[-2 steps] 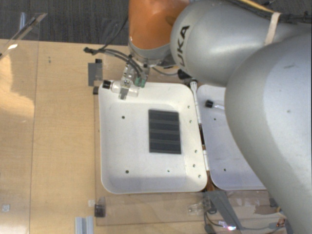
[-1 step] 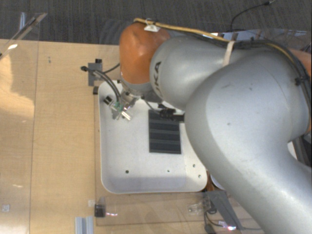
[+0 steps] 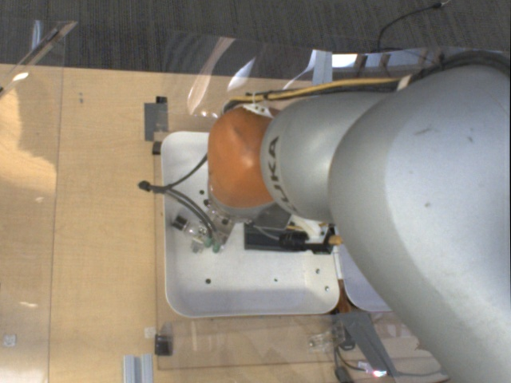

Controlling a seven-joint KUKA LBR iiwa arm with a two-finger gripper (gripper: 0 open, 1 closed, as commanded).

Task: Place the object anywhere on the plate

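The grey arm with its orange band [image 3: 239, 162] reaches in from the right and hangs over the left white bin [image 3: 239, 294], covering much of it. Below the orange band, the gripper [image 3: 204, 236] pokes out as small metal and clear parts with a green speck, close above the bin floor near its left side. Nothing can be made out between them. The arm's bulk hides whatever lies under it, along with most of the right bin [image 3: 359, 294].
A black cable [image 3: 172, 183] loops from the wrist out over the left bin's rim. The bin floor along the front is bare white. Wooden bench surface [image 3: 80, 214] stretches to the left, with small black clamps [image 3: 160, 118] at the bin's corners.
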